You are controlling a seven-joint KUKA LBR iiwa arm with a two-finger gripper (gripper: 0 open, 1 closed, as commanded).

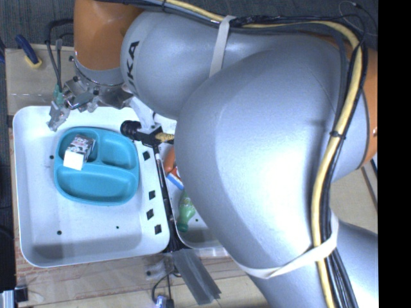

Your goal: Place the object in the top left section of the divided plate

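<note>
You see two shallow white bins side by side on a pale wooden bench [16,76]: the left bin [38,236] in full, the right bin [199,237] showing a narrow strip beside their shared wall. In that strip lie a green thing [185,213], and farther up a blue one [176,183] and an orange one [169,165], all too hidden to name. Small black squares [151,213] dot the left bin's right-hand wall. At the bench's far left corner rests a blue-handled tool [27,49] with a yellow tip. Grey carpet [38,5] lies beyond.
</note>
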